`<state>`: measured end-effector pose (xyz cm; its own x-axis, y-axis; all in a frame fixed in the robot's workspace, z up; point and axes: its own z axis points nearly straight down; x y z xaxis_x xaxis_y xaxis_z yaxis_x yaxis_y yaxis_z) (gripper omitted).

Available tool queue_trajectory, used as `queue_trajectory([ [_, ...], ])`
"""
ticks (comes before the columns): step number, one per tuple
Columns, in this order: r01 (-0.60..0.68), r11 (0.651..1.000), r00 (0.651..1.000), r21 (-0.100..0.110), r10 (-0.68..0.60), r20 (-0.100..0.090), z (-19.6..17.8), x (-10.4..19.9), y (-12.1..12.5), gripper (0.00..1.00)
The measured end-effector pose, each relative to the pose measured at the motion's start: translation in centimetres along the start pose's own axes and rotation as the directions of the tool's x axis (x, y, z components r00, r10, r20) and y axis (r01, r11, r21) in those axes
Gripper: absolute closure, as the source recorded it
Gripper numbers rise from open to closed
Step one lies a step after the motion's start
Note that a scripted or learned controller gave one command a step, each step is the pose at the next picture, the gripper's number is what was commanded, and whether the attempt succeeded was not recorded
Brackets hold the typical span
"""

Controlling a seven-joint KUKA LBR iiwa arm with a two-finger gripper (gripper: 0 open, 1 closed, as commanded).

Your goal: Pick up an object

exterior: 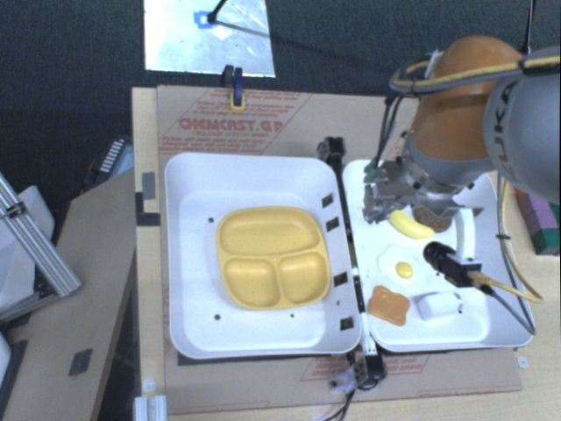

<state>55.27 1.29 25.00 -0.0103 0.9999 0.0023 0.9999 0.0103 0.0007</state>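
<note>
Left bin is holding one yellow three-compartment tray, lying flat and well apart from the arm; it is not figuring in the step in hand.

Right bin is carrying the loose candidates. The gripper is hanging over this bin's upper left corner, close to the wall between the bins; whether it is standing wide or narrow cannot be told from this angle; nothing is showing in its grasp. Judged step: lining up over an object before descending.

A toy toast slice is lying near the front edge; a toy fried egg is lying just behind it; a toy banana is lying just beside the gripper, on its right; a white block is sitting near the toast.

The banana is looking the nearest pick. Recommended: centring over its middle; closing across its narrow width, not along the curve; keeping clear of the bin wall; lifting straight so the egg is not being dragged.

Writing: the brown sheet under the bins is bearing red lettering reading "CHEMCAST GP"; red print at the front edge is proving too small to read.
</note>
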Motion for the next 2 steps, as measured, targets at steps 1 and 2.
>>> queue_trajectory([
  [1,-0.001,1.000,1.000,0.002,0.001,0.000,1.1,4.9,-2.6,1.00],
  [2,-0.001,1.000,1.000,0.002,0.001,0.001,1.2,9.3,-4.3,1.00],
])
